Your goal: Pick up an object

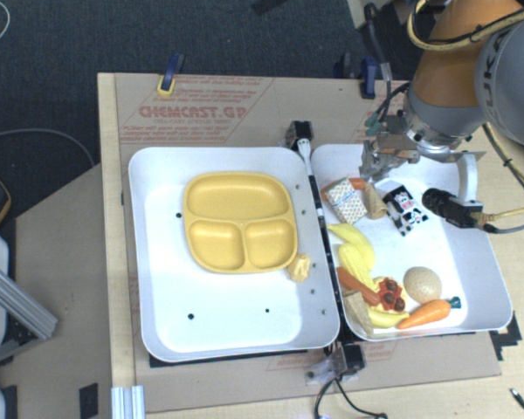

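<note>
Pick not done yet, nothing lifted.
Pincer [380,166] low over far end of right bin [485,269], just above wrapped snack [347,201]; can't tell if apart or together. Carrot [426,312], banana [354,244], egg [422,283] lying in bin, untouched.

Bench [113,234]: tan board top with red printed lettering [195,109] near the back edge. 2 shallow white bins sit directly on it side by side, left bin [157,312] and right bin [480,260], rims touching at the middle.
</note>
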